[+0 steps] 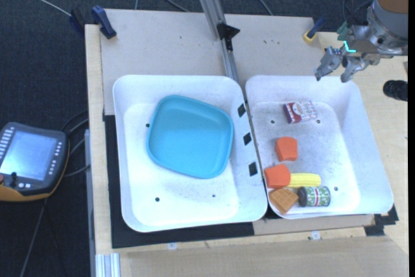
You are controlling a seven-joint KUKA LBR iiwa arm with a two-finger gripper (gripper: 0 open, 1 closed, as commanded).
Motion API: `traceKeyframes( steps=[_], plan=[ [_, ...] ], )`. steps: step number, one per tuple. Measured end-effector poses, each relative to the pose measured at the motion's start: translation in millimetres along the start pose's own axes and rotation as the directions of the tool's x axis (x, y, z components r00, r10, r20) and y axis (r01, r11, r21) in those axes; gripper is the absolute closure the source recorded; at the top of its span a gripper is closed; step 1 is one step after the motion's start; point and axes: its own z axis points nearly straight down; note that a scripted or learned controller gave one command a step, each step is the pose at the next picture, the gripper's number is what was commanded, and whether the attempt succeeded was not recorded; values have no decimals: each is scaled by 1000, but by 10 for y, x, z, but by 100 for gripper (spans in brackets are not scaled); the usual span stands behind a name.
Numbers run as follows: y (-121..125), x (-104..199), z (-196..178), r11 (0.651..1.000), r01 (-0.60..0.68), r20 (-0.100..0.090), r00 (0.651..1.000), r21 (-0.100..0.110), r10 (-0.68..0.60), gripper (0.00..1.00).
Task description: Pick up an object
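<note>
Hand (334,70), fingers apart and holding nothing, hovers just beyond the red-and-white packet (299,111).

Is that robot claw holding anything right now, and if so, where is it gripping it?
Nothing is held. The end effector hangs open above the far edge of the right bin, with only empty space between its fingers. The red-and-white box and other items lie untouched.

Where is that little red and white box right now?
In the camera view, the small red and white box lies in the right-hand white bin, near its far end, just beyond the orange block.
</note>
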Motion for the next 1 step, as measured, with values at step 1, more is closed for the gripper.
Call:
traceKeyframes(
  steps=[1],
  plan=[
    [0,0,0,1000,0,0,1000,0,0,0]
  ],
)
